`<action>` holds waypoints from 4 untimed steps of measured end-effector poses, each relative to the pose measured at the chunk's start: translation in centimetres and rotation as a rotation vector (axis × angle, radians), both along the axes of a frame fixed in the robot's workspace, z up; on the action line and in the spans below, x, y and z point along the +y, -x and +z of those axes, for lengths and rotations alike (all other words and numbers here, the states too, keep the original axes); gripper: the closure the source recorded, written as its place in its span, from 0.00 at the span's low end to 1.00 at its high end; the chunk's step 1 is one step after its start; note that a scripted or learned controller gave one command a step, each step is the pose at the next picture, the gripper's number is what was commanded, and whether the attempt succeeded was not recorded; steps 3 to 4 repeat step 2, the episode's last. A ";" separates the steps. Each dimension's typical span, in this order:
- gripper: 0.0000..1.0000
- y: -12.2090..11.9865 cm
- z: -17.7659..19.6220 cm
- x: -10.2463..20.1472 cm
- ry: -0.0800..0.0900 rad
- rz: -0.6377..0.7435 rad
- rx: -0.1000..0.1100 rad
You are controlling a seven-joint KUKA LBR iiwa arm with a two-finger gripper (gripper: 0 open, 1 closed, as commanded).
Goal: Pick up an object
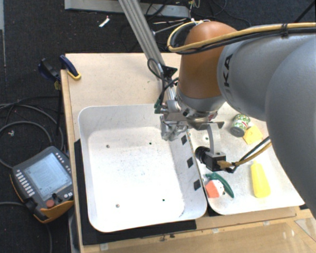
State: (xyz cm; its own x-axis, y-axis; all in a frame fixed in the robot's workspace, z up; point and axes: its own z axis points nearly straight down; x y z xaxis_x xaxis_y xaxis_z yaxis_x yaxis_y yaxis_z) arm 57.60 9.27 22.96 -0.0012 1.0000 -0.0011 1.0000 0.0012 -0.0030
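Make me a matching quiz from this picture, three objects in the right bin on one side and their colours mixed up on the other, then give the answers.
Objects:
1. long block
2. small can
3. radish-like toy

Colours:
A. green and white
B. red-orange with green leaves
C. yellow

Pairs: 1-C, 2-A, 3-B

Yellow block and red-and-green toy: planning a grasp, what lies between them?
In the camera view, only bare white bin floor separates the yellow block from the red-and-green toy.
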 end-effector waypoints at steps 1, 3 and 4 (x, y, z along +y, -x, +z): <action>1.00 0.7 1.6 0.6 -0.002 0.002 -0.004; 0.00 0.7 1.5 0.6 -0.001 0.001 -0.003; 0.00 0.7 1.5 0.6 -0.001 0.001 -0.003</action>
